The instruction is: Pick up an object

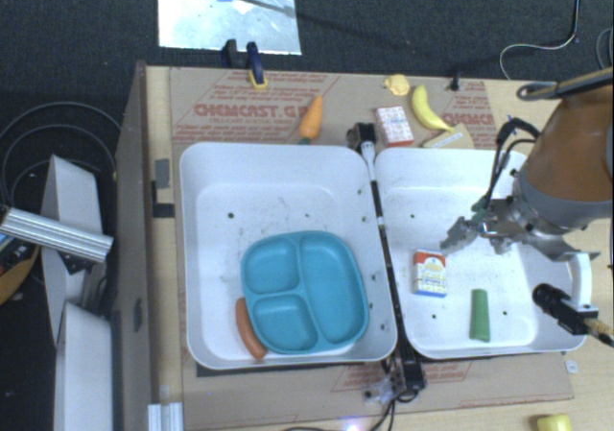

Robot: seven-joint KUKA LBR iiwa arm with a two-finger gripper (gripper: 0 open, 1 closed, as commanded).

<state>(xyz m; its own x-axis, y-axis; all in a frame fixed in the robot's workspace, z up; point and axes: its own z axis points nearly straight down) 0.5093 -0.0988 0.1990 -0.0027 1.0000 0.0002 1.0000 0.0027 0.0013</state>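
Note:
In the right bin [413, 179], a small white, red and yellow carton [430, 274] lies left of centre. A green stick-shaped piece [479, 314] rests near the front wall. My gripper [472, 229] hangs over the middle of this bin, up and to the right of the carton and apart from it. Nothing shows in its grasp. The grey arm with its orange band [576, 146] comes in from the right. The left bin [221, 189] bears a blue divided plate [303, 290], with an orange sausage [249, 327] beside it at the front left.
Behind the bins on the cardboard lie a carrot [310, 117], a small patterned box [393, 125] and a banana [427, 110]. A black ridge [380, 227] separates the two bins. Cables hang near the arm at the right.

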